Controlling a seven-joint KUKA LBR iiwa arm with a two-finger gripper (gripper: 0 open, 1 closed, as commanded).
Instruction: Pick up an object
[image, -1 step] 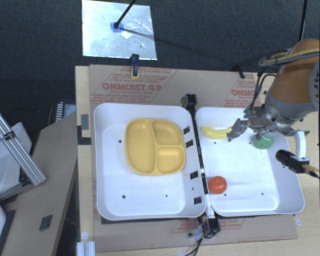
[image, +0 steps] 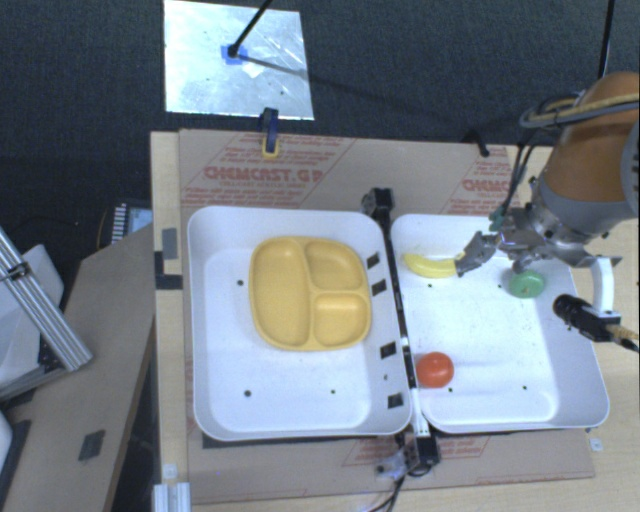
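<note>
Objects lie across two shallow white bins on the surface. Left bin (image: 215, 300): a yellow plastic divided plate (image: 308, 292), lying flat. Right bin (image: 575, 395): small yellow banana-shaped toy (image: 430, 265) near the divider, long axis roughly left-right; an orange-red ball (image: 434, 369) nearer the front; a green round piece (image: 526, 285) further right. Claw (image: 478, 254) hovers just right of the banana, almost touching its end, nothing between fingers; released or clenched, cannot tell. Banana judged nearest target, lying leftward.
</note>
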